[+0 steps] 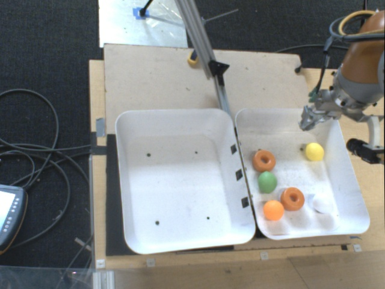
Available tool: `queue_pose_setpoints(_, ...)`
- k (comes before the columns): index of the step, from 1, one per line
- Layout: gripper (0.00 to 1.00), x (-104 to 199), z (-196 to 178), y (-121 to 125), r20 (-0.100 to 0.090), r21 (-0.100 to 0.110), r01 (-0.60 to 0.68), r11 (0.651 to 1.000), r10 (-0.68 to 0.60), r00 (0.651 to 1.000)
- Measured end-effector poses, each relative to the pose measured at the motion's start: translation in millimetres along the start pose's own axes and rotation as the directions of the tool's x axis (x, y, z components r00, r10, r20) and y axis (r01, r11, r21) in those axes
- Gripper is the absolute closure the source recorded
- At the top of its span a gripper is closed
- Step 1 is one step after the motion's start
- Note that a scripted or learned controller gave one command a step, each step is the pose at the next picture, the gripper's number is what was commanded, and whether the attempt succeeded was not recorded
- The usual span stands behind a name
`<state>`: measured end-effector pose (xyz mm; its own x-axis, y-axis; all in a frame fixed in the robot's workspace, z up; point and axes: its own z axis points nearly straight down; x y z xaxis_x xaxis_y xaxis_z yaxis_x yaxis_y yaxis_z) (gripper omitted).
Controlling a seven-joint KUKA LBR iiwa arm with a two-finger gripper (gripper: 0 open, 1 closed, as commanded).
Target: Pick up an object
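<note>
The right bin (346, 161) holds a yellow ball (314, 152), two brown-orange rings (264, 160) (292, 198), a green ball (267, 182), an orange ball (273, 210) and a pale white object (322, 205). My gripper (308, 122) hangs over the far part of the right bin, just above and slightly left of the yellow ball. Nothing shows between its fingers. The arm comes in from the upper right.
The left bin (129, 161) lies beside the right one, with a row of black clips (239, 174) along the shared wall. A slanted metal pole (201, 35) crosses above the bench's back. Cables and a tablet lie on the floor at left.
</note>
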<state>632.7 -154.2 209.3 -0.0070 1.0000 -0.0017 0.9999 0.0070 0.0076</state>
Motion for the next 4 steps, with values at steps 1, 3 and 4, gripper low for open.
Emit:
queue_pose_setpoints(1, 1.0, -0.2, -23.3, 1.4, -0.001, 0.003, 0.0, 1.0, 0.0, 1.0)
queue_pose_setpoints(3, 1.0, 93.8, -18.6, -18.6, -0.004, 0.008, 0.003, 1.0, -0.003, 1.0)
queue_pose_setpoints(4, 1.0, 140.5, -26.5, -22.8, -0.004, 0.007, 0.004, 1.0, -0.004, 1.0)
